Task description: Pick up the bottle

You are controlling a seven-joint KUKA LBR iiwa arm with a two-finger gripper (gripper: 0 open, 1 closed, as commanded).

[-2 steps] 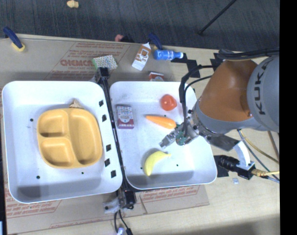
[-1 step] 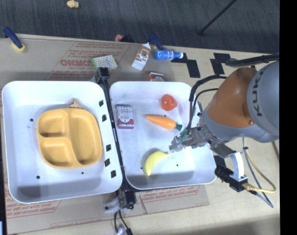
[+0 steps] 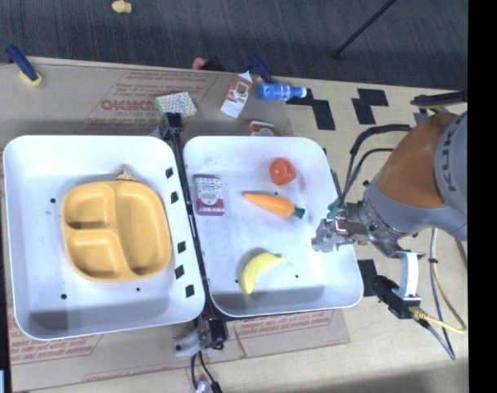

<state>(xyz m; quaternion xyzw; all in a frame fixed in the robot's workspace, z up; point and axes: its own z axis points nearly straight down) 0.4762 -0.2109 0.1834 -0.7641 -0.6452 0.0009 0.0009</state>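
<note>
A small blue bottle lies on its side on the cardboard bench top, behind the far rim of the right bin. My gripper hangs over the right bin's right rim, near the front corner. It is far from the bottle, and nothing shows in it. The grey arm with its orange band comes in from the right.
The right bin holds a red tomato, a carrot, a banana and a small red packet. A yellow divided plate lies in the left bin. Small cartons and a sponge lie near the bottle.
</note>
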